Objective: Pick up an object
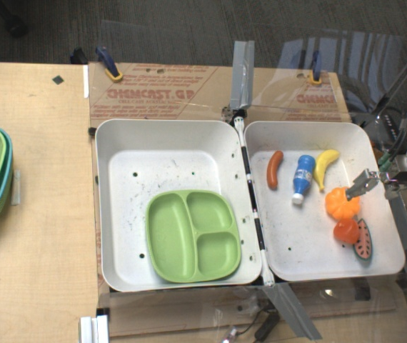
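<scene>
Below, pale wooden bench (32,263) under two white bins (114,263).

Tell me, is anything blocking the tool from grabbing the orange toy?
Nothing visible does. The tool sits right at the orange toy's upper right edge. The banana and the red toy lie off to the sides.

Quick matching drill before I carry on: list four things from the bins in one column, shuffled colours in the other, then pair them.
Things:
1. bottle
2. sausage
3. banana
4. divided plate

Colours:
A. yellow
B. green
C. blue with a white cap
D. red-brown

Pairs: 1-C, 2-D, 3-A, 4-B
</scene>
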### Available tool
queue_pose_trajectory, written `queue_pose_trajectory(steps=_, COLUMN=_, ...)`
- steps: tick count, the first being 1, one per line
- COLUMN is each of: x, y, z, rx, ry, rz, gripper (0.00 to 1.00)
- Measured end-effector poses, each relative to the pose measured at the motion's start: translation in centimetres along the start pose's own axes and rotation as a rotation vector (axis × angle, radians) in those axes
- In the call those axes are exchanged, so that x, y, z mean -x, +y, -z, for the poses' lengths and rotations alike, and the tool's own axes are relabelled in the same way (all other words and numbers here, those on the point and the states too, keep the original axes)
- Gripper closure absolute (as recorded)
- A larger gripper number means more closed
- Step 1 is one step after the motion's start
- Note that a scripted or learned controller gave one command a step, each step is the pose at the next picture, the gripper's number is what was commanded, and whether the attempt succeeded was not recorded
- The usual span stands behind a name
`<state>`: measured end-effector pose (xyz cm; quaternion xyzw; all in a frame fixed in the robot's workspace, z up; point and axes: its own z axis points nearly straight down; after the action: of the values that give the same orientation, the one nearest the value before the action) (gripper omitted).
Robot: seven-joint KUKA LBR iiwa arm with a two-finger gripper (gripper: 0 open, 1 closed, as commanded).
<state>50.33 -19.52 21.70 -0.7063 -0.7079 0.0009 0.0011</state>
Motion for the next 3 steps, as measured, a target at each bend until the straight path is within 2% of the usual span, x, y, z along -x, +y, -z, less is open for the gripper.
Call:
queue_pose_trajectory(steps=1, x=-1.2, y=10.6, z=-12.5, rx=0.004, ry=-0.002, rz=0.263, gripper=0.0)
queue_pose_trajectory(steps=2, x=-1.1, y=10.6, z=-11.6, rx=0.005, ry=-0.002, rz=0.261, gripper=1.0)
queue_pose_trajectory(steps=3, x=-8.3, y=15.3, z=12.3, rx=0.002, ry=-0.003, rz=0.282, gripper=1.0)
